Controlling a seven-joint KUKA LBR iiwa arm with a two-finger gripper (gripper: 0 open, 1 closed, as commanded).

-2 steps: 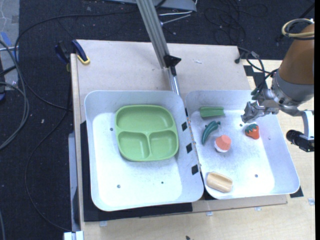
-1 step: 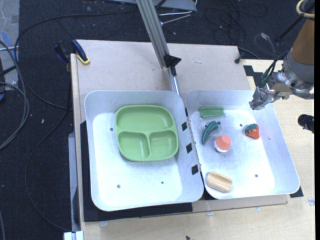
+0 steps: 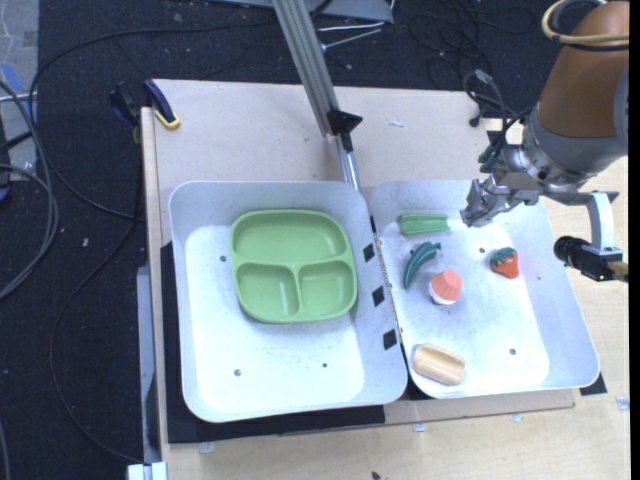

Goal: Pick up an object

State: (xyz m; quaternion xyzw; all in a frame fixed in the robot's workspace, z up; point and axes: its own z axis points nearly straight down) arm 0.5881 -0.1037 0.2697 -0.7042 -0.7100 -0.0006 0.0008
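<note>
Strawberry [image 3: 505, 261] in right bin [image 3: 560, 368], lying near gripper [image 3: 480, 211] at about five o'clock, apart from it. Nearest of the pieces, ahead of green pod [image 3: 424, 224] at nine o'clock. Gripper state impossible to tell; nothing seen held.

Green tray [image 3: 294, 265] smooth matt plastic; white bins [image 3: 270, 373] speckled, probably plastic

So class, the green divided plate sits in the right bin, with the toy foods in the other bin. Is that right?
Not quite. The camera view shows the green divided plate in the left bin; the toy foods, such as the bread roll, lie in the right bin.
</note>
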